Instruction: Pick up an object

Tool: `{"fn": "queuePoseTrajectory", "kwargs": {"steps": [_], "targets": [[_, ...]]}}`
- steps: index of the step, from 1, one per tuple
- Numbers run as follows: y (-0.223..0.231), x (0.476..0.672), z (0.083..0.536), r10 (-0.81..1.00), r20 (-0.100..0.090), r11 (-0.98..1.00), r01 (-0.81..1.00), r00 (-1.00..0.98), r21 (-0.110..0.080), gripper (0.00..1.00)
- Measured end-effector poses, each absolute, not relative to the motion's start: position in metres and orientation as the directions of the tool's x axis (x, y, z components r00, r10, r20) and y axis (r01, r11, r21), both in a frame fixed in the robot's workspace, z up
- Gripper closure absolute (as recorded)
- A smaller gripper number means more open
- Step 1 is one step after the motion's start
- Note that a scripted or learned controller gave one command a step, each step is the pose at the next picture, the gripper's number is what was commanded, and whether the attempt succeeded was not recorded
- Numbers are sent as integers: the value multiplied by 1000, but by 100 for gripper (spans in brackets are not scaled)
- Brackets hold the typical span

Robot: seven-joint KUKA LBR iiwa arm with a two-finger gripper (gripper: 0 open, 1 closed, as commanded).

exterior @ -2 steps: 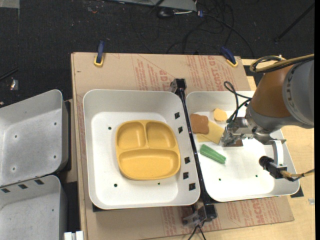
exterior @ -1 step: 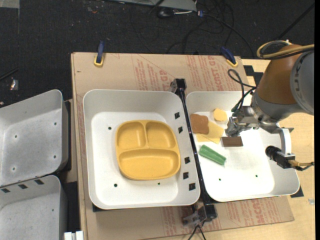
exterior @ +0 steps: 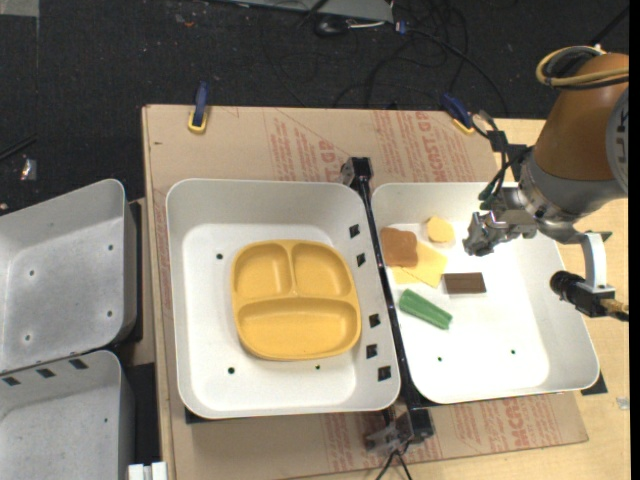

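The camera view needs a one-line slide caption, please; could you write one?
Grey-and-orange arm's gripper hovers over right white bin of food pieces; yellow divided plastic tray in left bin.

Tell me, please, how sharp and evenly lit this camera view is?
Camera view: even, soft light; the yellow divided tray and green piece look sharp with faint shadows; mild glare on the white bins' rims; the tool is slightly blurred.

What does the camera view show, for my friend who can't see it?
A grey and orange robot arm's gripper hovers over the right white bin, near a round yellow piece, a brown piece, a dark brown block and a green piece. The left white bin holds a yellow divided tray.
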State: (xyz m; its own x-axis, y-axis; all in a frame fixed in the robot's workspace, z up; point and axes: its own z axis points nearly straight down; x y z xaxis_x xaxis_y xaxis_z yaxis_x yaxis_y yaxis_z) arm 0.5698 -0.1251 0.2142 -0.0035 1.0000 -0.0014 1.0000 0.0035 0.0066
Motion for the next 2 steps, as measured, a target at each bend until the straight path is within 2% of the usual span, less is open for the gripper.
{"fn": "queuePoseTrajectory", "kwargs": {"steps": [1, 2], "targets": [[-125, 571, 235, 1000, -1, 3, 1000, -3, 3, 100], [-82, 547, 228, 1000, 1, 5, 1000, -5, -3, 100]]}}
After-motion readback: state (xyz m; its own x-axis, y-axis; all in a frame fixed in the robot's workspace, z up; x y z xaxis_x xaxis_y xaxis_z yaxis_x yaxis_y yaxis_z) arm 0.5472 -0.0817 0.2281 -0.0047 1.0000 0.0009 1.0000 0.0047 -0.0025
